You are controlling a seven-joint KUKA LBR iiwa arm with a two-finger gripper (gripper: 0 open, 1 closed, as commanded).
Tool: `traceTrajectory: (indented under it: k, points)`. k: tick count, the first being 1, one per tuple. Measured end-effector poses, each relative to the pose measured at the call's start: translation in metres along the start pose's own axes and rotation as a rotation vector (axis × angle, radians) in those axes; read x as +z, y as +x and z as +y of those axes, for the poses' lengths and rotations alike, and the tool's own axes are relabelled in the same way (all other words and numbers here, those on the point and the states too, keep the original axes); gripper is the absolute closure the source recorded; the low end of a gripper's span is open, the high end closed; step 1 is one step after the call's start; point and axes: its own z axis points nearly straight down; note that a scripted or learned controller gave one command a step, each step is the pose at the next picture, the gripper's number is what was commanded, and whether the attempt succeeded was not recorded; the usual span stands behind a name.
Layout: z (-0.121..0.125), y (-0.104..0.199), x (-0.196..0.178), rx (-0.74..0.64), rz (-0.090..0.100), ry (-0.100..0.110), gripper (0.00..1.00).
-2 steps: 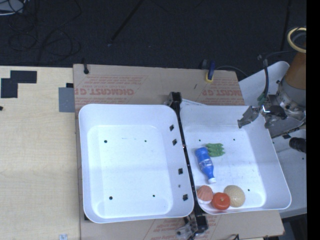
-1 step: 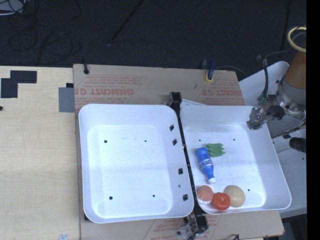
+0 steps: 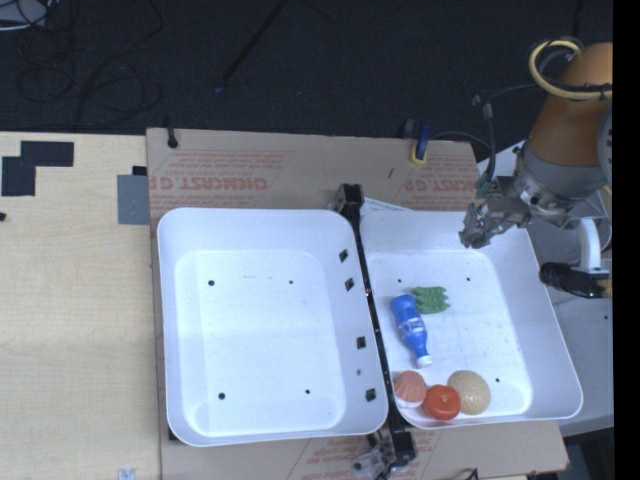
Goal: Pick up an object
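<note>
Objects for picking all lie in the right bin (image 3: pixel 540 298); the gripper (image 3: pixel 478 230) hangs over that bin's far edge, near its far right corner. It is a dark knot at the end of the arm (image 3: pixel 565 128), and whether the jaws are spread or closed I cannot tell from here; nothing shows between them.

Outward from there, near the bin's middle, a small green toy (image 3: pixel 431 299) lies just beside the top of a blue bottle (image 3: pixel 408 328), which lies on its side with its white cap pointing to the near edge. Along the near edge sit three round things, touching or nearly so: a pinkish piece (image 3: pixel 409 386), a red ball-like one (image 3: pixel 441 402) and a tan one (image 3: pixel 469 391). The left bin (image 3: pixel 180 268) sits alongside on the tabletop (image 3: pixel 70 298).

I'd guess the bottle is light, stiff and a bit slick; a hold across its body would suit best. The round ones look likely to roll away.

What the green and pinkish pieces really are is too small to tell.
</note>
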Motion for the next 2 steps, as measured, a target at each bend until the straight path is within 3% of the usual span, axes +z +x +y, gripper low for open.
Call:
traceTrajectory:
  k: [1, 2]
  points:
    - [0.015, 0.105, -0.061, -0.006, 0.001, -0.005, 1.00]
    - [0.028, 0.198, -0.091, -0.004, 0.000, -0.002, 1.00]
